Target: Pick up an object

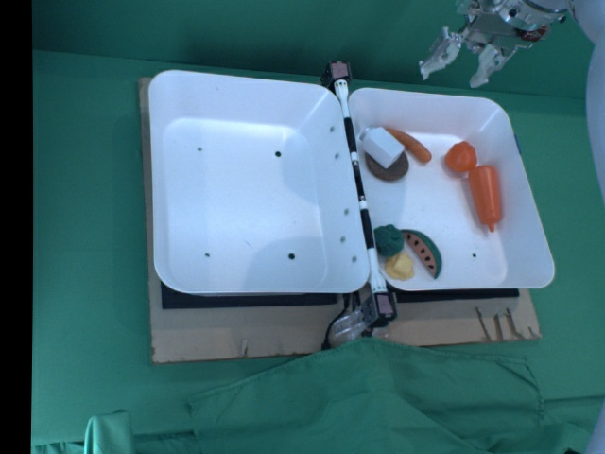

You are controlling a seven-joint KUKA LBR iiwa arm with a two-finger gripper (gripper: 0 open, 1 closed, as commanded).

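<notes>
Camera view: gripper [463, 62] spread above right bin [526, 211] holding carrot [486, 195], watermelon slice [423, 252].

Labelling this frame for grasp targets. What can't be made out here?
- Arm: cut off by the camera view's top edge above the gripper.
- Brown disc: partly covered by the white block.
- Yellow piece: tucked between the green item and the watermelon slice; too small to identify.
</notes>
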